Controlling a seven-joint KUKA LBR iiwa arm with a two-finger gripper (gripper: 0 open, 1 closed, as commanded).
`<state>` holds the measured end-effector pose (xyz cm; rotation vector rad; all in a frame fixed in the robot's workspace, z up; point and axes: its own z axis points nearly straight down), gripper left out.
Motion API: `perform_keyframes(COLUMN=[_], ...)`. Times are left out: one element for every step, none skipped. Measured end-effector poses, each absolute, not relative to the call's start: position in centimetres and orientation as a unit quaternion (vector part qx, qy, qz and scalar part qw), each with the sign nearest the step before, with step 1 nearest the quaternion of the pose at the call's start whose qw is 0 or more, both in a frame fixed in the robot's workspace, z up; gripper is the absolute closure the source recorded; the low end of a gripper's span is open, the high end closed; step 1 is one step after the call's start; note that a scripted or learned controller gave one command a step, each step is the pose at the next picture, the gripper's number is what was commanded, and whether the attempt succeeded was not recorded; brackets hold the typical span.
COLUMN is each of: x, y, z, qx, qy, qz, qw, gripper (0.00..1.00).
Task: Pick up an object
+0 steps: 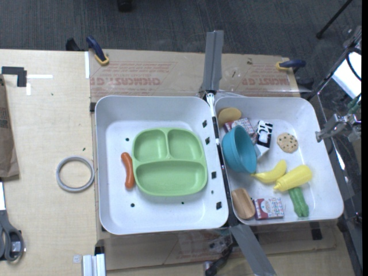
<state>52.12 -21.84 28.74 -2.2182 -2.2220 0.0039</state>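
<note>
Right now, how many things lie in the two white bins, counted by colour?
Green: 2, divided plate, cucumber
Orange: 1, sausage
Blue: 1, bowl
Yellow: 3, banana, corn, lemon
Tan: 2, cookie, bread
Printed cartons: 3
Total: 12

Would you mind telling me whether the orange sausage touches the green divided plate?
Apart. The camera view shows a white strip of bin floor between the sausage and the plate.
</note>
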Motion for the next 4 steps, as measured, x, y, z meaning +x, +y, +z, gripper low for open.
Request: perform_keyframes(x=[52.1, 48.7, 48.7, 54.8], y=[-22.2, -20.0, -20.1, -12.5], z=[17.0, 9.1, 9.9, 17.7], qx=[-0.766, -0.758, -0.759, -0.760], qy=[-0.642, -0.652, -0.651, -0.650], qz=[0.0012, 0.0005, 0.0006, 0.0008], qw=[0.001, 0.001, 0.001, 0.000], gripper=[0.00, 0.00, 1.00, 1.00])
